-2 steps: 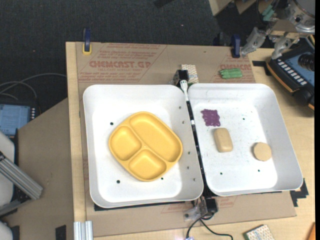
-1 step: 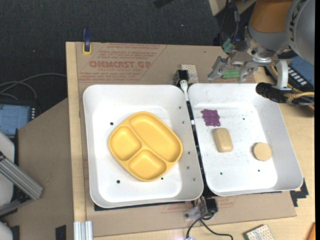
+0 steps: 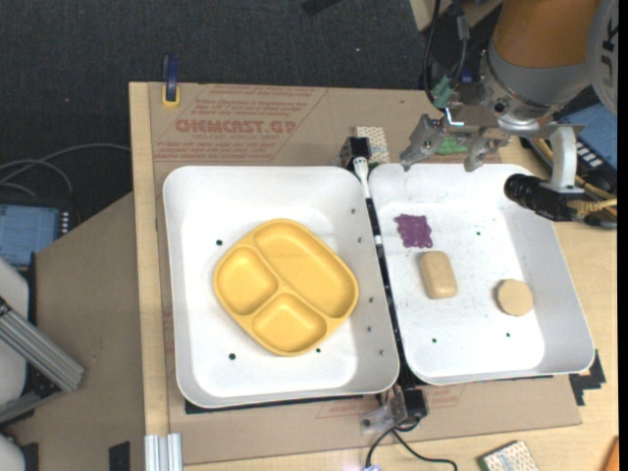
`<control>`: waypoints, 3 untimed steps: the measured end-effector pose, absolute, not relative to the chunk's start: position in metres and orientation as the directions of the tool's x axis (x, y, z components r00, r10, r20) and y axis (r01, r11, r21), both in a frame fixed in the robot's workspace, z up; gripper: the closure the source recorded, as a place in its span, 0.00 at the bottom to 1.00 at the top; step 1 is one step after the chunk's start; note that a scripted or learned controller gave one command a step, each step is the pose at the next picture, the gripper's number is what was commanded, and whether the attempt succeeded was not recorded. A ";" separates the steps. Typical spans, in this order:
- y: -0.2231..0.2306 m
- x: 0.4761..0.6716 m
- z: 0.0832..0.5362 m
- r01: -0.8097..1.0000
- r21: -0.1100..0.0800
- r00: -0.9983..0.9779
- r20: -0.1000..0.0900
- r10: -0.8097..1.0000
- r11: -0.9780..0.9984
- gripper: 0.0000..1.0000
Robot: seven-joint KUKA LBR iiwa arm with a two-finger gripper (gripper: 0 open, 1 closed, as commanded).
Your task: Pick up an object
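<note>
Red print on the board (image 3: 245,116) under the bins reads "CHEMCAST GP"; the smaller lines are illegible. The gripper (image 3: 446,151) hangs over the right bin's (image 3: 549,356) far edge, jaws spread wide, holding nothing. In that bin: purple piece (image 3: 413,230) near the left edge, tan block (image 3: 438,274) mid-bin, round tan piece (image 3: 514,297) toward the right edge; yellow tray (image 3: 285,286) mid left bin (image 3: 191,263).

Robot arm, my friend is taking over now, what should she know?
Gripper: open, holding nothing, hovering over the far edge of the right bin.
Right bin: purple piece, tan block, round tan piece.
Left bin: yellow divided tray.
Done: nothing picked up yet.
Left: lower onto one object, close, lift.
</note>
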State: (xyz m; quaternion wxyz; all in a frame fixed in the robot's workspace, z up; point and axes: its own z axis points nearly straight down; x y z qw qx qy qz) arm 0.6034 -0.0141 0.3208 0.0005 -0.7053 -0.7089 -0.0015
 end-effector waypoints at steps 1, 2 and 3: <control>-0.017 0.606 0.328 1.000 0.003 -0.002 0.000 1.000 0.002 1.00; -0.105 0.600 0.259 1.000 -0.007 0.008 -0.001 1.000 -0.008 1.00; -0.159 0.640 0.108 1.000 -0.013 0.005 0.000 1.000 -0.005 1.00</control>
